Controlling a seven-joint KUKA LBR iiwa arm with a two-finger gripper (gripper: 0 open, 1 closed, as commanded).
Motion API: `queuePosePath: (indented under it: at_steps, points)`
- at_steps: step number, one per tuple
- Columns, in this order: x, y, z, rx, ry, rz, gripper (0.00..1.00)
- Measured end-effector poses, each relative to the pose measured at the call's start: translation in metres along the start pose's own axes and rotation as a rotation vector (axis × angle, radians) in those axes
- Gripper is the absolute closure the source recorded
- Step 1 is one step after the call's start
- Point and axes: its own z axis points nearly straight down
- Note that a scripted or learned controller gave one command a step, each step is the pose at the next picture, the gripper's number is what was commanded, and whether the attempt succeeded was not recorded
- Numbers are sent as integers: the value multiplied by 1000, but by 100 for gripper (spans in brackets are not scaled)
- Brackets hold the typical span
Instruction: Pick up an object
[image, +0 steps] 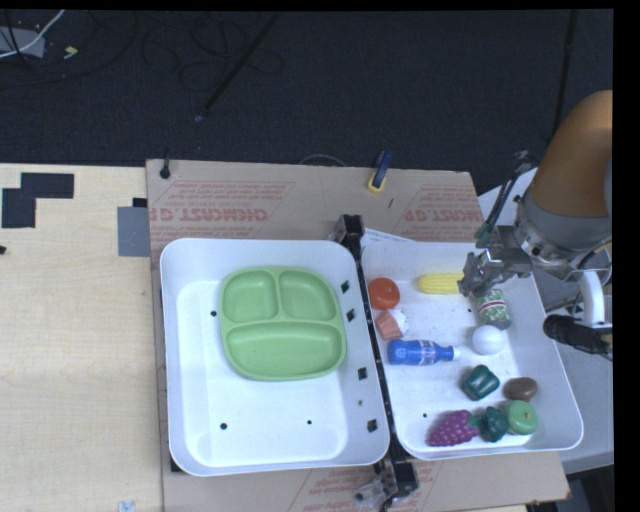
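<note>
My gripper (482, 278) hangs over the right bin (565, 440), at its upper right part, just above a small can (493, 309) with a green and red label. A yellow corn cob (438, 284) lies just left of the gripper. Below the can sits a white ball (488, 339). Further items in this bin are an orange tomato (384, 293), a salmon-coloured piece (388, 324), a blue bottle (421, 352), a green pepper (480, 381), a brown piece (520, 388), purple grapes (452, 428) and a green round toy (520, 417).
The left bin (190, 400) holds a green divided plate (282, 322). A black divider (368, 350) with clips runs between the bins. The cardboard sheet (260, 200) lies under both bins, and a blue and yellow clip (379, 172) sits at its far edge.
</note>
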Motion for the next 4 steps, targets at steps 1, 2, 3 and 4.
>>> queuePosePath:
  at_steps: [1, 2, 3, 4]
  points:
    - [52, -13, 16, 3, 0, -1, 100]
    - [91, -27, -1, 1, 0, -1, 100]
    - [86, -34, 4, 1, -2, 3, 100]
    - [97, -30, 17, 2, -2, 2, 100]
